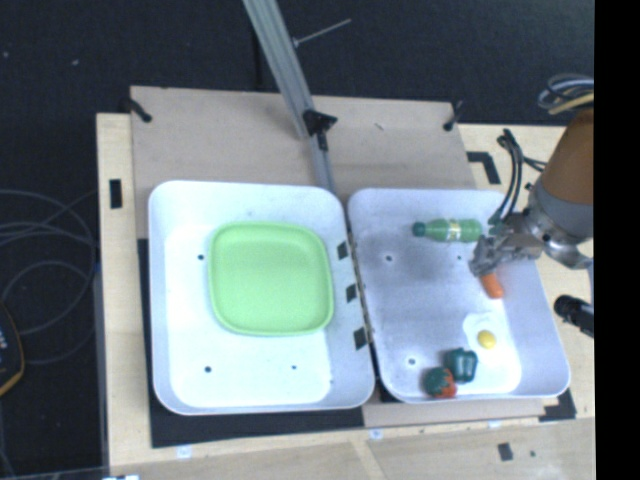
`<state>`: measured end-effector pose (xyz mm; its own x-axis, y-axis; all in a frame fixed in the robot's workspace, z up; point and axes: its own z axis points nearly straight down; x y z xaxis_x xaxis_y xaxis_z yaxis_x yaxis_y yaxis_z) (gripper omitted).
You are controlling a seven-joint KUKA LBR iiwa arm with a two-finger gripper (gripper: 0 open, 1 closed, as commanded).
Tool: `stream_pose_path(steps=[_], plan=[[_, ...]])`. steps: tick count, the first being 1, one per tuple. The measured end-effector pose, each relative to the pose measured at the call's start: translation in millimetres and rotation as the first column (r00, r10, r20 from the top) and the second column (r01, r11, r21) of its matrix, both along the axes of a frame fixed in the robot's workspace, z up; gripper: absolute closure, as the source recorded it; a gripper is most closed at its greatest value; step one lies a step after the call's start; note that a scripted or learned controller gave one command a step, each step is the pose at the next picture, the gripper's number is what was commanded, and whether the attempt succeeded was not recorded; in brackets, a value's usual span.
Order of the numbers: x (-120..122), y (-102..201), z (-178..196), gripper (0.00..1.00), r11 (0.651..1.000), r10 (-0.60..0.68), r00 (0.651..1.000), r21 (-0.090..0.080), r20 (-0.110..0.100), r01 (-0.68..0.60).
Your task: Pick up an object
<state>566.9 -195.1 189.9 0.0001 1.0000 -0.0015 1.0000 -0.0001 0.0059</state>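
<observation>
White plastic forms the left bin [180, 268], a shallow tray with rounded corners, and a pale green square plate [270, 278] lies flat near its middle, well apart from every wall. Just beside it, across a narrow seam with small dark clips, sits the right bin [400, 308], its floor greyer in the light. Toward the far wall of this bin a green bottle [448, 230] lies on its side, its yellowish label end pointing toward the arm. Near the front wall a dark teal object [462, 364] rests touching a smaller green-and-red object [438, 382], and a little behind them a small yellow piece [486, 340] lies on a white patch. Further right, the gripper [492, 258] hangs low over the bin, close to the label end of the bottle, with a small orange object [492, 287] just below its tip; whether the orange object is between the fingers or merely lying on the bin floor under them cannot be told, and how wide the fingers stand cannot be made out either. Behind the gripper the grey wrist rises to the orange band [572, 163] at the right edge, with dark cables looping beside it.
</observation>
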Motion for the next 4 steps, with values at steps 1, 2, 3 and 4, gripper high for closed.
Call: stream_pose_path(steps=[1,2,3,4], plan=[[1,-1,40,1.0,1.0,0.0,1.0,0.001,-0.001,0.0],[-10,48,34,1.0,1.0,0.003,1.0,0.002,-0.006,-0.003],[-16,108,43,1.0,1.0,0.005,1.0,0.003,-0.004,-0.005],[-19,168,51,1.0,1.0,0.005,1.0,0.003,-0.004,-0.005]])
